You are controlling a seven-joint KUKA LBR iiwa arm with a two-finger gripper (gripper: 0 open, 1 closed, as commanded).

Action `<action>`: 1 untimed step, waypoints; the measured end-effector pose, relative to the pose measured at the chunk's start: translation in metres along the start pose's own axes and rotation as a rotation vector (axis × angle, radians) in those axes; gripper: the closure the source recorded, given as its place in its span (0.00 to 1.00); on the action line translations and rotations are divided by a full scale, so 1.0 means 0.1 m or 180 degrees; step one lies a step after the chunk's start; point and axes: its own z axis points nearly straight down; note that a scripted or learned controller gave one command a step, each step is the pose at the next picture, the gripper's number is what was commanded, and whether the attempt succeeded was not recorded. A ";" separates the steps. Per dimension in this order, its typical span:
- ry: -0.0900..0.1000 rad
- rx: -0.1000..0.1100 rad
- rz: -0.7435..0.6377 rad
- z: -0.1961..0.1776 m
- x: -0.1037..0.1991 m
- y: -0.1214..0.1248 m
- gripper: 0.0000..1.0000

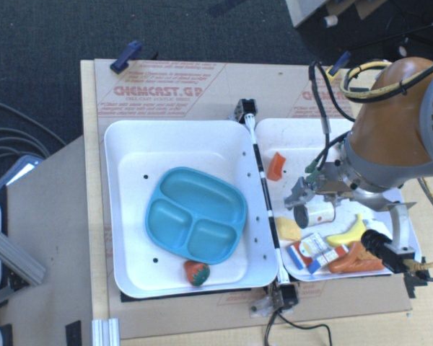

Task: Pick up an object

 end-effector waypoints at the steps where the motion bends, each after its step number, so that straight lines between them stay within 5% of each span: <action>1: 0.0000 0.0000 -0.0001 -0.14 0.70 0.00 1.00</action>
